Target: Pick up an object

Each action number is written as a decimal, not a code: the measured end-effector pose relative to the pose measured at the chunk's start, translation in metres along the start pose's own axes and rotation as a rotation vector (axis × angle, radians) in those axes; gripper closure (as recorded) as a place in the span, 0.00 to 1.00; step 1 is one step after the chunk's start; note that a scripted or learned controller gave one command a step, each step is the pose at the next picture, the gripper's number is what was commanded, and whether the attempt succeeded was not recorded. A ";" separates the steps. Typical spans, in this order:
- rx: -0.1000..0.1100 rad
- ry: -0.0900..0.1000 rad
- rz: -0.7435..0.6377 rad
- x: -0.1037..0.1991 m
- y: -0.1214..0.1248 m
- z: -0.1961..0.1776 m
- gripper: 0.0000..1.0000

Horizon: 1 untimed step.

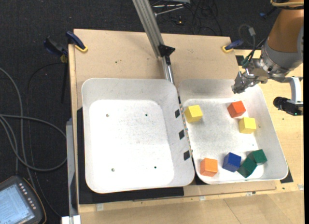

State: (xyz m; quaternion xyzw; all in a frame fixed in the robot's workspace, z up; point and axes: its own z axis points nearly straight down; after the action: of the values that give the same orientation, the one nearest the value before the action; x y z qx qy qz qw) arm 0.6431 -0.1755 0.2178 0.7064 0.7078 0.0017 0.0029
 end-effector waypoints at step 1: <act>0.007 0.001 0.000 0.001 0.000 0.018 1.00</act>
State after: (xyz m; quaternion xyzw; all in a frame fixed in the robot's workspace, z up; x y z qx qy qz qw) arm 0.6435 -0.1749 0.2000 0.7063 0.7079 -0.0006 0.0002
